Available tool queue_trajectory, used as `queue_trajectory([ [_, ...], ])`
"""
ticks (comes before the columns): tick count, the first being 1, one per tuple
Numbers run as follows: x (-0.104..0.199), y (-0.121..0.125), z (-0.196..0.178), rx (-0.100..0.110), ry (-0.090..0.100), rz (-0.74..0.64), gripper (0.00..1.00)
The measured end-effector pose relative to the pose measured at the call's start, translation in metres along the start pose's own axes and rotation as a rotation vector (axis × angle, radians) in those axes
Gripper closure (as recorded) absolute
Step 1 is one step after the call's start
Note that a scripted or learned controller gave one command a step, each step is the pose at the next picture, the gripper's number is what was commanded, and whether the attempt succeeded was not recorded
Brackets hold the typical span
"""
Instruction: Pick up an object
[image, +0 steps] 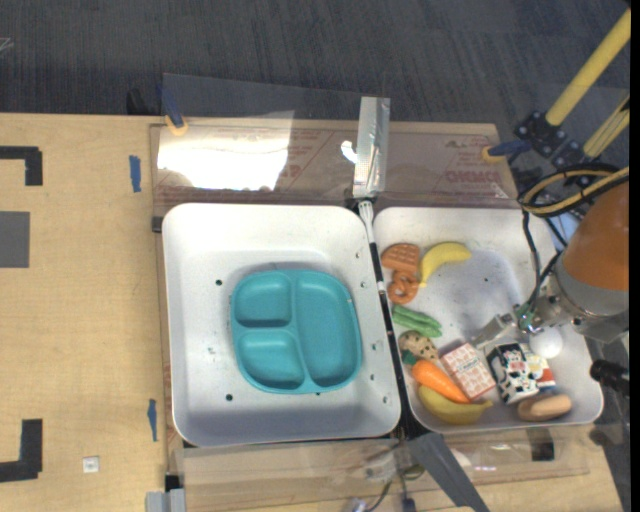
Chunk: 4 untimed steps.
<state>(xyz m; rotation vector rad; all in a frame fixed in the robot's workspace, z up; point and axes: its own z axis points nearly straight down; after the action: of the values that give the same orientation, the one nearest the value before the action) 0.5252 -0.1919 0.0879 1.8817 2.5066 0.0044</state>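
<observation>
gripper (497, 326) hovers low in the right bin (470, 225), finger spread impossible to tell, nothing visibly held; pink box (468, 368) just below it, pick unfinished.

The grey arm with its orange band (606, 250) is cut off by the right edge, and its tool (500, 326) is too small and blurred to tell how its fingers stand. The yellow banana-shaped toy (452, 408) at the right bin's near wall lies mostly under an orange carrot toy (440, 380). The print on the small pink patterned box (470, 368) is too fine to read.
</observation>
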Motion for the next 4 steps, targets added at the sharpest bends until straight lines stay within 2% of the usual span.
queue_trajectory([
  [1, 0.001, 0.000, 0.001, 0.001, 0.001, -0.002, 0.00],
  [2, 0.003, 0.005, -0.011, -0.009, 0.003, -0.003, 1.00],
  [3, 0.016, -0.027, 0.000, 0.000, 0.002, 0.069, 1.00],
  [4, 0.056, -0.030, -0.032, 0.005, 0.005, -0.033, 1.00],
])
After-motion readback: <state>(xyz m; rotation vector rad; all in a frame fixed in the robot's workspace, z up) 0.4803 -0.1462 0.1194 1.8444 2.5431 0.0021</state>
